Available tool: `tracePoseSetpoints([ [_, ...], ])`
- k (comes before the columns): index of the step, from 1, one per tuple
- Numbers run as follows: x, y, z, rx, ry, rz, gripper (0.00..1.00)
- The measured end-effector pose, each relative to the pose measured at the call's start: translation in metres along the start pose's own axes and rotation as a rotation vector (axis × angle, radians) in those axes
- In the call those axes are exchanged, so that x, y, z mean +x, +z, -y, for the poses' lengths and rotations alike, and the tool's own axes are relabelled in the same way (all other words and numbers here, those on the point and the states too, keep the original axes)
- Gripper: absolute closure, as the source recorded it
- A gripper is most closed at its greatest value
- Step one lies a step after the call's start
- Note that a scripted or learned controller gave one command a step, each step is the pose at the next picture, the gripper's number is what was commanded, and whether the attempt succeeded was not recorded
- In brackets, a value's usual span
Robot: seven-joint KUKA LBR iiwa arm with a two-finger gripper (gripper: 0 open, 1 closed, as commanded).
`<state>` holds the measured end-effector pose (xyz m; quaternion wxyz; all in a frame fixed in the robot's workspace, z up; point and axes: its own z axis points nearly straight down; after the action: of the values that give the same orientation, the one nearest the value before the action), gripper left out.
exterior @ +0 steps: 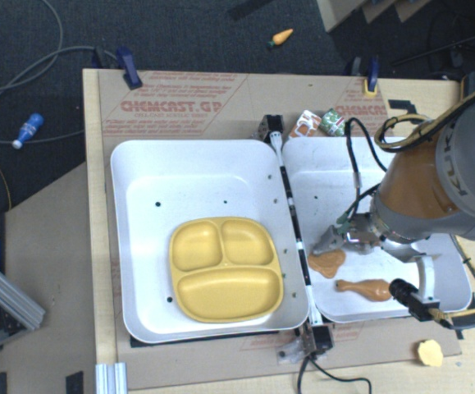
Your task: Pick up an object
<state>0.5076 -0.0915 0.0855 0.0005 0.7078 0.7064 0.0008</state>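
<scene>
Gripper (341,238) low in right bin (327,179), just above the brown flat piece (327,262); can't tell its opening or hold.
Risk: piece lies flat near the bin divider, so a close could skid off and come up bare.

Robotics lab: clamped cardboard bench (180,97), 2 bins (130,171), loose cables (24,23).

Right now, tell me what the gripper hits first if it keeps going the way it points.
Most likely the flat brown piece: the gripper angles down and left just above it in the right bin. Depth is unclear from one slanted view.
</scene>
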Motion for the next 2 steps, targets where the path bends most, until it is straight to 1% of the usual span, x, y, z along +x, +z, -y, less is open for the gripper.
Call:
tracePoseSetpoints([
  [1,-0.08,0.0,-0.096,-0.007,-0.001,0.007,0.0],
  [2,-0.037,0.0,-0.042,0.003,-0.002,-0.001,0.0],
])
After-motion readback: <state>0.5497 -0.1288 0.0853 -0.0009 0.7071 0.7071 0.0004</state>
